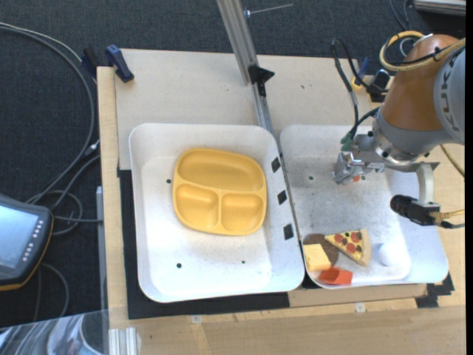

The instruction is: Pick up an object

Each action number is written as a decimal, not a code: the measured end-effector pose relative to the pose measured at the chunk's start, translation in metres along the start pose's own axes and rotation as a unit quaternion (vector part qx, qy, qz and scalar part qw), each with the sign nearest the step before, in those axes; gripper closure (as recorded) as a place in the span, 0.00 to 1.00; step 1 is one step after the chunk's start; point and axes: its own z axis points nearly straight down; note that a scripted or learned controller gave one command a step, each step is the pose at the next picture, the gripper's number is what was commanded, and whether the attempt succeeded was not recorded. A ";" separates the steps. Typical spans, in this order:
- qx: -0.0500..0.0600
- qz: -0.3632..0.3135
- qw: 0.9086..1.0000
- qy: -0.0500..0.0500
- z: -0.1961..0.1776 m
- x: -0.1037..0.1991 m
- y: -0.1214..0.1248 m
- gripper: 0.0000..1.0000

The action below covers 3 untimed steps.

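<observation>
My gripper (347,172) hangs over the upper middle of the right bin (325,205), under the grey and orange arm. A small reddish spot shows at its tip, and I cannot make out what it is. At the bin's near edge lie a pizza slice (350,245), a yellow cheese wedge (316,257), a brown piece (323,240), a red piece (336,276) and a white rounded object (389,254). All of these lie well below the gripper in the view, apart from it.
A yellow divided plate (219,191) lies in the left bin (207,272). A slanted metal pole (236,28) comes down to the ridge between the bins. A black fitting with a cable (410,207) sticks out at the right bin's right side. A blue clamp (118,61) sits at the bench's far left corner.
</observation>
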 end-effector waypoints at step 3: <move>0.002 -0.002 1.000 0.001 -0.075 0.046 0.026 1.00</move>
